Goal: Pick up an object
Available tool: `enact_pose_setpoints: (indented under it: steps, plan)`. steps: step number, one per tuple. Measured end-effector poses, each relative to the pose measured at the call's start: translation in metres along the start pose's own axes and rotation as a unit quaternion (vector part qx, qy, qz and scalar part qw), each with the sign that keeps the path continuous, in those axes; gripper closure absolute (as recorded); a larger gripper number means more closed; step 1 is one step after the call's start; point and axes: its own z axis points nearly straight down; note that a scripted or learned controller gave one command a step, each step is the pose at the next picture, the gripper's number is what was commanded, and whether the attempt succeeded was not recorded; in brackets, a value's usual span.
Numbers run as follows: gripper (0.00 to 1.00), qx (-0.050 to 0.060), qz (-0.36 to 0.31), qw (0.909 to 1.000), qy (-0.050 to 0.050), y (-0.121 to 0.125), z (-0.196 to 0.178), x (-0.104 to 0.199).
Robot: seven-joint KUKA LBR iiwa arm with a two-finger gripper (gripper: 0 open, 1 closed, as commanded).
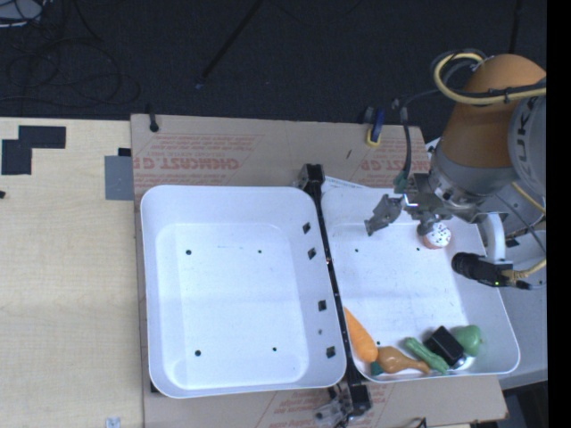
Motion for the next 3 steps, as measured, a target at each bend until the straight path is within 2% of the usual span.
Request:
enact_pose_setpoints:
  steps: [1,2,3]
  plan:
    - [1.0,0.001,0.0,1.0,0.0,0.0,-0.01,0.0]
    - [1.0,0.003,-0.002,1.0,0.001,-0.03,0.037,0.066]
    - [1.0,-0.003,-0.004,1.0,0.001,-0.036,-0.021,0.142]
